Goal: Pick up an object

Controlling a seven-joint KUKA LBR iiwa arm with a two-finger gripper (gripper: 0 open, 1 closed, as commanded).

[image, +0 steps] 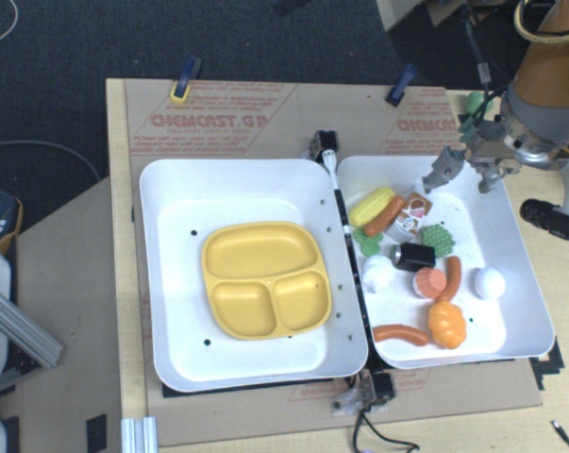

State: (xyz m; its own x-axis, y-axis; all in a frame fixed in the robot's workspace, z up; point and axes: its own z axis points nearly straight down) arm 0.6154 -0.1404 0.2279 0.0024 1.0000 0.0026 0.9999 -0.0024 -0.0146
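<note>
We see the gripper (465, 170) open and empty over the right bin (520, 253) near its far edge, toy food clustered below, so we would drop straight onto the isolated white egg (490, 282), away from the crowded corn (371, 206) and sausage (399, 333).

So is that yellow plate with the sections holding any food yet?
No, it is empty. All three compartments of the yellow plate show bare yellow, and the toy food lies piled in the right bin.
</note>
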